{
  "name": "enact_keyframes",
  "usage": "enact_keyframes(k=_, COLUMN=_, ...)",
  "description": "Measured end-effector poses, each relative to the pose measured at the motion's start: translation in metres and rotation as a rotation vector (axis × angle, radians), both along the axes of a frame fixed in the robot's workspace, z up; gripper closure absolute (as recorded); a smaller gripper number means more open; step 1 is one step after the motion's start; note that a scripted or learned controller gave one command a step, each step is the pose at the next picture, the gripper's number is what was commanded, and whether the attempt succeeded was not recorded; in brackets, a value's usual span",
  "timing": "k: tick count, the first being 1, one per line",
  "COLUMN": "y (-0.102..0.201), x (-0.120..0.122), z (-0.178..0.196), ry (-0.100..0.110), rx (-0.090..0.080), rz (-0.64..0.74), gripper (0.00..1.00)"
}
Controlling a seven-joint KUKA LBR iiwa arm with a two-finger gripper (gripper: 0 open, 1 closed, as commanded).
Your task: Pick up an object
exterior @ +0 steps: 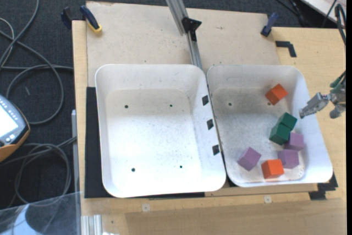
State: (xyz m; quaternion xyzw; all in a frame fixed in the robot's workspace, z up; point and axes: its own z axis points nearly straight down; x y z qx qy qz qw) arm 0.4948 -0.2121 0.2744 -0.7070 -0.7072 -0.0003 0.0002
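While the gripper (323, 105) hovers at the right bin's (308, 91) edge, jaw state indiscernible, the green block (283, 128) lies down-left of it.

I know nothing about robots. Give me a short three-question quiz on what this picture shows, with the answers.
1. True or false: all the blocks lie in the right bin.
2. How many purple blocks are there?
3. Which block lies nearest the gripper: A) green block, B) lone purple block, C) lower orange block?

Key:
1. True; the left bin holds no blocks.
2. Three: the lone purple block and two near the right wall.
3. A, the green block; the lower orange block is farther off.
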Motion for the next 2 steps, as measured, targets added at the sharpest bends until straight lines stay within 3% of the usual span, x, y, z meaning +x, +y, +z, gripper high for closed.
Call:
enact_keyframes(k=1, y=0.005, x=0.085, z=-0.048, ry=-0.001, rx=-0.001, rz=0.004, gripper=0.00)
enact_keyframes(k=2, y=0.031, x=0.010, z=0.001, ry=0.000, rx=0.001, rz=-0.001, gripper=0.00)
